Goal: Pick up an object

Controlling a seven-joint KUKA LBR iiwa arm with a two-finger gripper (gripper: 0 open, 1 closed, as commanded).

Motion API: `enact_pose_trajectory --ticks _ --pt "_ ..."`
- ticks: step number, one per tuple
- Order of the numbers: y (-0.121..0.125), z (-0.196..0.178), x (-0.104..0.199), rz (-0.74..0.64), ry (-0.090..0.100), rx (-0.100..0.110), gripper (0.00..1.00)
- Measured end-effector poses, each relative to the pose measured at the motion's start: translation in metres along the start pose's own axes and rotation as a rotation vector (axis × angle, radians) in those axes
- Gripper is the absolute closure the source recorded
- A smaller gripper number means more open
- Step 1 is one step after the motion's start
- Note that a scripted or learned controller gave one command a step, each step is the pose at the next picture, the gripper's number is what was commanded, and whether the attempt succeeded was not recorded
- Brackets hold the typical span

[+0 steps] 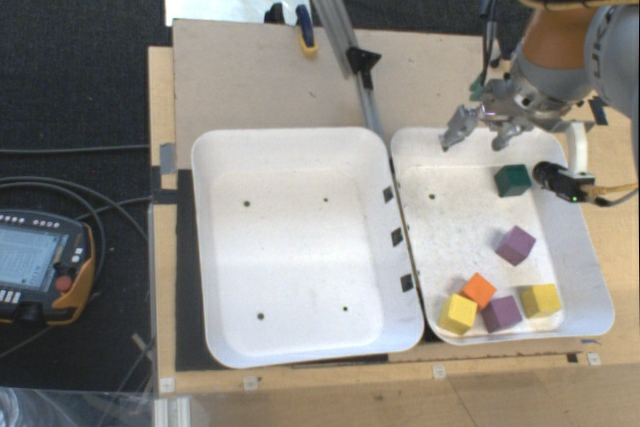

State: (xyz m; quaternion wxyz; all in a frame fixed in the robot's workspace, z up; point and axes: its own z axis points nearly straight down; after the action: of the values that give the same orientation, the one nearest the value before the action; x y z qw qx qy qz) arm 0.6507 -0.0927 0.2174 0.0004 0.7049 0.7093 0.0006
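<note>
1. End effector (481,129) sits over the far edge of the right bin (590,260), at the end of the grey arm (575,25) with its orange band, coming in from the right.
2. Fingers are spread apart, pointing down and out; nothing between them, no object held.
3. Green cube (513,180) lies in the right bin, far end, just beside and nearer the camera than the end effector, not touching it.
4. Purple cube (516,244) is mid-bin, alone, apart from the green one.
5. Near end of the right bin has a cluster: yellow cube (460,313), orange cube (479,290), second purple cube (501,313), second yellow cube (540,300). Orange touches the first yellow; the rest sit just beside each other.
6. Left bin (215,245) is beside the right bin, rims touching along the middle.
7. Both bins rest on the tabletop (250,75).
8. Teach pendant (35,265) sits off to the left on the dark floor.
9. Blue-and-yellow clamp (305,27) is at the tabletop's far edge.
</note>
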Motion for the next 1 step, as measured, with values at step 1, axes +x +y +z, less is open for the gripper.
enact_pose_trajectory --ticks 1 --pt "0.0000 0.0000 0.0000 0.000 0.000 0.000 0.00"
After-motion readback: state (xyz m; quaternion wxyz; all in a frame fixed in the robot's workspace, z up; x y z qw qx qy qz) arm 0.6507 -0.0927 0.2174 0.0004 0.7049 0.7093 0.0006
